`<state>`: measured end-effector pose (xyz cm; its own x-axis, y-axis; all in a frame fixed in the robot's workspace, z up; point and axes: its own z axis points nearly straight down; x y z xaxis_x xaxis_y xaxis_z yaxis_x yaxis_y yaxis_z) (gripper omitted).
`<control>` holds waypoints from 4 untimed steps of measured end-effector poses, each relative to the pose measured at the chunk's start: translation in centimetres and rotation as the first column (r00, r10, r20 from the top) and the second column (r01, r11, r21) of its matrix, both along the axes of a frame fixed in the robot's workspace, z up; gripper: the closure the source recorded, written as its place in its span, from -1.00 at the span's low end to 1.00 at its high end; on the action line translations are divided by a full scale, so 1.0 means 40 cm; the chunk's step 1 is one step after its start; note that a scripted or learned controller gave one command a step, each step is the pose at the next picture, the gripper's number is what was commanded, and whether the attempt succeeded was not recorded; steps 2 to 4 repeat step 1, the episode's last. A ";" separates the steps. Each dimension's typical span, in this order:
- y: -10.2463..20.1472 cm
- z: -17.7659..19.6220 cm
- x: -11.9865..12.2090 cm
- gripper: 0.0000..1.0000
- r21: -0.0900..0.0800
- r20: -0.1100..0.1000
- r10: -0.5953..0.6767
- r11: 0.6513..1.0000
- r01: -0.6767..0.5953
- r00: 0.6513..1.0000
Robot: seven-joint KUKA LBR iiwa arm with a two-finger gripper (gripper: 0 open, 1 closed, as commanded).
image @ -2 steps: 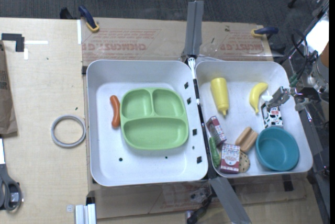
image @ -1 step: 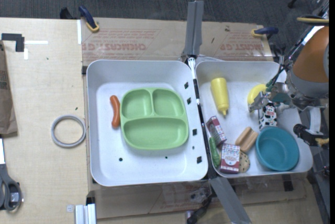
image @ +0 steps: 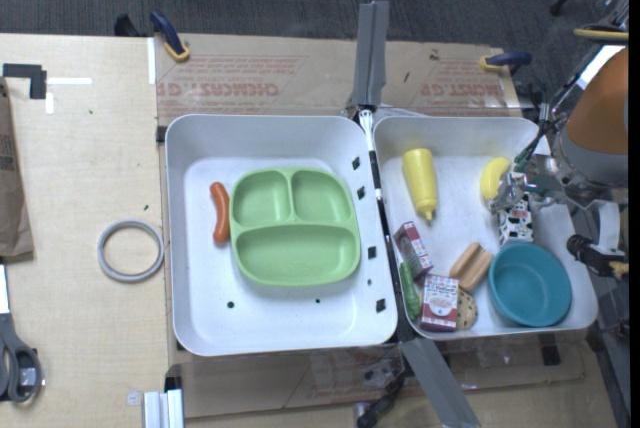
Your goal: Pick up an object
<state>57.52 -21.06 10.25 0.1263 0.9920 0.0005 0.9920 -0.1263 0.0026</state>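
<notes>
Gripper (image: 515, 206) hangs at the right of the frame over the right bin (image: 455, 131); whether it is open or closed I cannot tell. Yellow fruit (image: 493, 178) lies just upper left of it, touching, long axis roughly vertical

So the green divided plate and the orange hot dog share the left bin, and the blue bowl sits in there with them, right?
Not quite. The camera view shows the green divided plate and the orange hot dog in the left bin, but the blue bowl sits in the right bin, at its near right corner, just below the gripper.
</notes>
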 end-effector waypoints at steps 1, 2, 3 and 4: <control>0.164 0.219 0.077 1.00 -0.001 -0.004 -0.028 1.000 0.028 1.000; 0.164 0.219 0.077 1.00 -0.001 -0.004 -0.028 1.000 0.028 1.000; 0.164 0.219 0.077 1.00 -0.001 -0.004 -0.028 1.000 0.028 1.000; 0.164 0.219 0.077 1.00 -0.001 -0.004 -0.028 1.000 0.028 1.000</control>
